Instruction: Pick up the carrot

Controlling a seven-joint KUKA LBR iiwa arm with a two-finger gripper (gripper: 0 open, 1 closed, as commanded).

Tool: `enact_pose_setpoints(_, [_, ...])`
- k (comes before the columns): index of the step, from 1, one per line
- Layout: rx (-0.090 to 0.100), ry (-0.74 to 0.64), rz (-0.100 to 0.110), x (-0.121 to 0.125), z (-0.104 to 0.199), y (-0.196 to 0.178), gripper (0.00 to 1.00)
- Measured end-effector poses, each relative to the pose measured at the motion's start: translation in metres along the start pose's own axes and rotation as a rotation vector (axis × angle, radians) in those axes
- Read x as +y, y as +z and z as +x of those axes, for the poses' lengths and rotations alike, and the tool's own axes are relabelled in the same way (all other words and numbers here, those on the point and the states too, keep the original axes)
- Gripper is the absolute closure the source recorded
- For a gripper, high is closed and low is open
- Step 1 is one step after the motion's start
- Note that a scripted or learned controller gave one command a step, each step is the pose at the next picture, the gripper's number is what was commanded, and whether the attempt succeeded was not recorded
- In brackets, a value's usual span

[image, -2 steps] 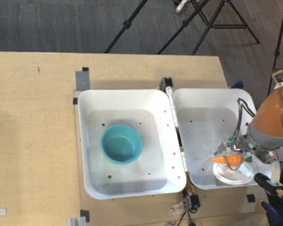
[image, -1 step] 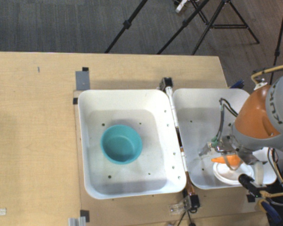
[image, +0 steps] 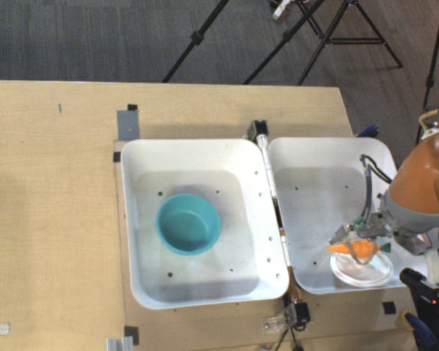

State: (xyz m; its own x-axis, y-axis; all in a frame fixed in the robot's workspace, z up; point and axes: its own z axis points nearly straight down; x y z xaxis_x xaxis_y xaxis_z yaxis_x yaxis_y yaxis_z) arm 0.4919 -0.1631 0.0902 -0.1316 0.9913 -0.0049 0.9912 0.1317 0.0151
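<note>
While the arm reaches in from the right, these are the particulars of the bench seen from above.

Arm: grey with an orange band (image: pixel 424 175), leaning over the right-hand edge of the right bin (image: pixel 313 168).

Gripper: the gripper (image: pixel 360 238) sits low over the near right corner of the right bin, directly above the carrot; whether its fingers are spread or pressed together cannot be told, as the wrist and cabling crowd them.

Carrot: the carrot (image: pixel 355 248) lies orange and roughly crosswise on the rim of a white plate, just beneath the gripper; whether it is touched cannot be told.

Plate: the white plate (image: pixel 359 270) rests flat on the bin floor in the near right corner, partly under the carrot.

Left bin: the left bin (image: pixel 141 210) stands side by side with the right one, their inner rims touching.

Bowl: a teal bowl (image: pixel 189 222) stands upright on the left bin's floor, left of centre, well apart from the carrot.

Bench: a pale wooden bench (image: pixel 48 213) bears both bins.

Beyond: dark carpet with black tripod legs (image: pixel 329 23) past the far edge.
</note>
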Motion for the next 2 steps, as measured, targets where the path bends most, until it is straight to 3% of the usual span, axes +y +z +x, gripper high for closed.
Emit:
enact_pose_setpoints(1, [-0.002, 0.107, -0.002, 0.006, 0.038, 0.0, 0.0])
enact_pose_setpoints(2, [0.002, -0.069, -0.002, 0.004, 0.025, 0.0, 0.0])
